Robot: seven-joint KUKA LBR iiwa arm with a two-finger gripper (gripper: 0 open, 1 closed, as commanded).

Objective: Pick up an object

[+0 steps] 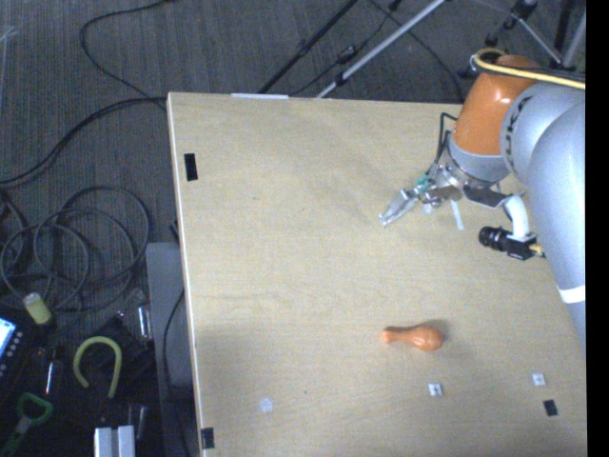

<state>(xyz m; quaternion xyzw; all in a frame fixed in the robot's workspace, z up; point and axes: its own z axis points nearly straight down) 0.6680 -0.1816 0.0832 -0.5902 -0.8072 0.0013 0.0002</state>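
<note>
1. The one thing to pick is an orange pear-shaped object point(415, 337), lying on its side on the tabletop point(285, 255), its narrow neck pointing toward the tabletop's left edge and its rounder bulb toward the right.
2. The hand point(407, 204) sits well apart from that object, farther up the tabletop and a little to the right of the object's neck, at the end of the grey arm point(557, 179) with its orange band.
3. The thin fingers look spread and nothing lies between them, so the hand is open and carrying nothing.
4. The step in hand, as I judge it, is the approach: the hand has yet to be brought over the object.
5. To do it well, the hand should be centred above the bulb rather than the thin neck, since the bulb offers the fuller surface to close on.
6. The fingers should straddle the object across its short width, not along its length, so the jaws can close fully.
7. The rounded shape will likely roll if one finger touches first; a straight descent with both fingers landing beside the object together lowers that risk.
8. Small white markers point(435, 388) lie just below the object and need no attention.
</note>
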